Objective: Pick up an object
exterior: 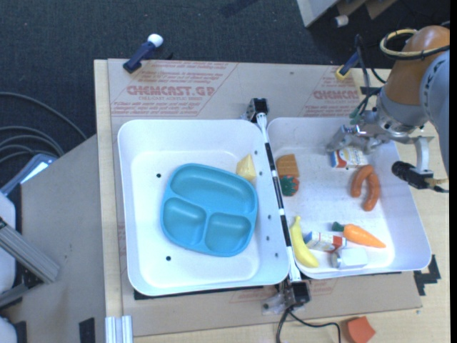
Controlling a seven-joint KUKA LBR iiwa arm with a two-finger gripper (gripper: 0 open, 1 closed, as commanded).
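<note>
End effector (351, 143) low over right bin (410, 220), above sausage (365, 184); grip state unclear, likely lining up a pick.

"CHEMCAST GP" printed repeatedly on bench sheet (171, 91)

In the right white plastic bin (407, 213), bare floor lies left of the curved orange-brown sausage (365, 186), up to the brown block (287, 166) at the divider. Below the sausage, the orange plastic carrot (365, 236), yellow banana (303, 244) and small packets crowd the near wall.
</note>
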